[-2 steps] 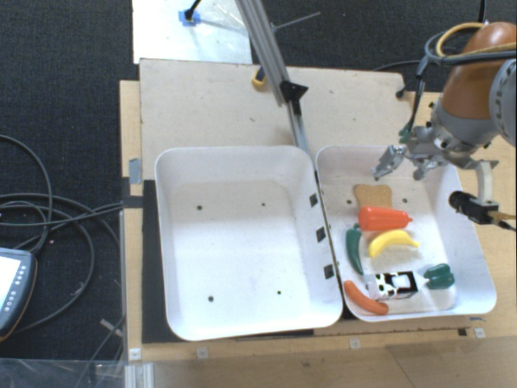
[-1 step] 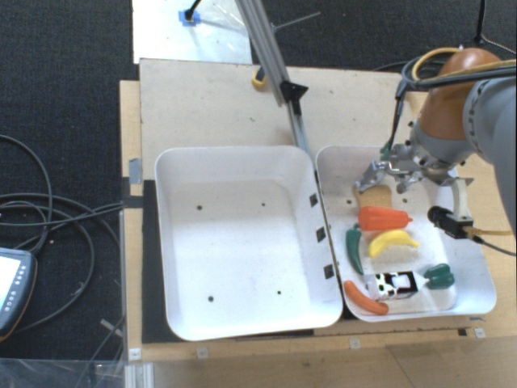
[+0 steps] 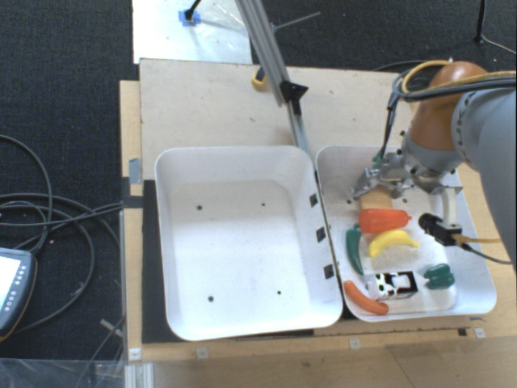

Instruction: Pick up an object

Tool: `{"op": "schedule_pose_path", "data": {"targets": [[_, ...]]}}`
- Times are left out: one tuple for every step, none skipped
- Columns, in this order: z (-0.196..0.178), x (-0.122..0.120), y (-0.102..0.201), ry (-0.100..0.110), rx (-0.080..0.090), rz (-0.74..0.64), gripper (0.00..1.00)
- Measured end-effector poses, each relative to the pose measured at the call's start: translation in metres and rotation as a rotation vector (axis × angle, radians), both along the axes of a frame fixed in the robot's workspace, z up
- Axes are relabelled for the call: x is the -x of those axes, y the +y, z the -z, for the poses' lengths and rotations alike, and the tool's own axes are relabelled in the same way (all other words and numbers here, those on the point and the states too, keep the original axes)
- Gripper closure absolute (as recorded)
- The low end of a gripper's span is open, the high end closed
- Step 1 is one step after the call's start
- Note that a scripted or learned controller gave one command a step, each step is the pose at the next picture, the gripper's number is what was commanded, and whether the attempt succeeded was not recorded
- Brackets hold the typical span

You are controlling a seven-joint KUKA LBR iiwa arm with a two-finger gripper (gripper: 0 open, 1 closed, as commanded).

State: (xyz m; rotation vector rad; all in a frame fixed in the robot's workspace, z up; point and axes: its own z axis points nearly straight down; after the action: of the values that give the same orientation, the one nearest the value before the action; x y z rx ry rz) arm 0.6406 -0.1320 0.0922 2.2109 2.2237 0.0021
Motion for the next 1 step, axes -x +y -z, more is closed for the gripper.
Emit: {"op": "schedule_pose_path", "data": {"targets": [[-0.0137,-0.0019,-0.0001,-0.005,-0.001,-0.002,1.00]]}}
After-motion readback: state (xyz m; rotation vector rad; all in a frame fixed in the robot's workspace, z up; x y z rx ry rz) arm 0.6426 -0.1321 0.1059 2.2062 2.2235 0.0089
